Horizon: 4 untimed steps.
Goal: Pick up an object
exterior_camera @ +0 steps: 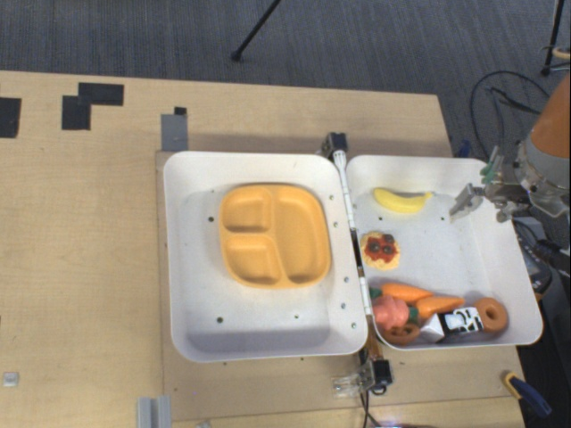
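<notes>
I see the gripper (486, 194) at the right bin's (464, 239) far right corner; jaws' state unclear; banana (401, 201) nearby.

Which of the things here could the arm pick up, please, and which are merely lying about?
For the job:
banana
small pizza
carrot
doughnut
gripper

Lying about:
yellow divided tray in the left bin
black tape patches on the bench
</notes>
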Each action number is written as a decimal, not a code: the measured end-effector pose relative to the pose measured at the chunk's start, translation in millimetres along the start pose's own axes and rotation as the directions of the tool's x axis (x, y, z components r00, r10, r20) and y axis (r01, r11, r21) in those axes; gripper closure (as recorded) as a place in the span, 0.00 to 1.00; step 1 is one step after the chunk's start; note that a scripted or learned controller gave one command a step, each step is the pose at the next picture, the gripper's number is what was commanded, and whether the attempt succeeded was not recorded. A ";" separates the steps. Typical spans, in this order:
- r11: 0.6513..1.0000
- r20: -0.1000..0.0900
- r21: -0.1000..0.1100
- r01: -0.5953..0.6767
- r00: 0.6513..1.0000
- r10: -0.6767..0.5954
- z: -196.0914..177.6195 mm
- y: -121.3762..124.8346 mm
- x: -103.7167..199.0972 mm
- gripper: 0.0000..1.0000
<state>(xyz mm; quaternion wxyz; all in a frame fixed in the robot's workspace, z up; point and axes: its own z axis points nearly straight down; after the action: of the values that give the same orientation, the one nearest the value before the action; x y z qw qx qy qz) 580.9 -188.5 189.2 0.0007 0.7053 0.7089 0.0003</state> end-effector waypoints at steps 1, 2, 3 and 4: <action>0.999 0.000 -0.008 -0.043 0.999 0.043 101.7 90.5 50.7 0.00; 0.980 0.006 -0.018 0.200 0.980 -0.200 98.2 3.2 94.7 0.00; 0.927 -0.007 -0.023 -0.373 0.928 0.373 98.2 -67.5 93.5 0.00; 0.950 -0.002 -0.029 -0.311 0.950 0.311 97.8 -85.0 97.8 0.00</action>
<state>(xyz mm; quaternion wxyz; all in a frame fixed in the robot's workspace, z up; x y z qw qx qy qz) 495.5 -91.2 91.2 0.0120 0.8081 0.5888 0.0098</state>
